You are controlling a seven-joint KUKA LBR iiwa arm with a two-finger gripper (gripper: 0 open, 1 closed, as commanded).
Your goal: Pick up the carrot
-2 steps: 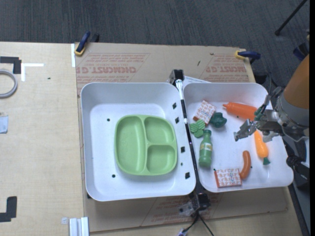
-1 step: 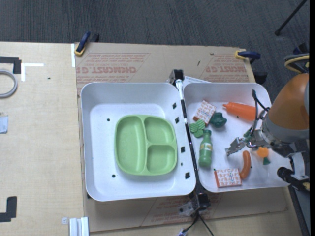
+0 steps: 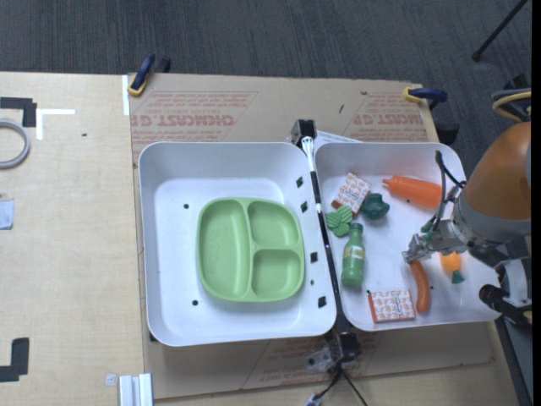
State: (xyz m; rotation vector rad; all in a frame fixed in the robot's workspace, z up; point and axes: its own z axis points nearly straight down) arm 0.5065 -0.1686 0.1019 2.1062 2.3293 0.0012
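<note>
The pincer hangs low in the right bin, toward its right side, on the grey arm that reaches in from the right; whether its fingers are spread or closed cannot be told from this angle. Just near of it lies a red-orange sausage, and a small orange piece sits just to its right. The carrot, orange with a dark green leafy top at its left end, lies farther back in the same bin, apart from the pincer. To the left stand a green bottle, a green ridged piece and a patterned packet; another packet rests at the near edge. The left bin holds a green divided plate. Both bins sit on the cardboard-covered surface.
</note>
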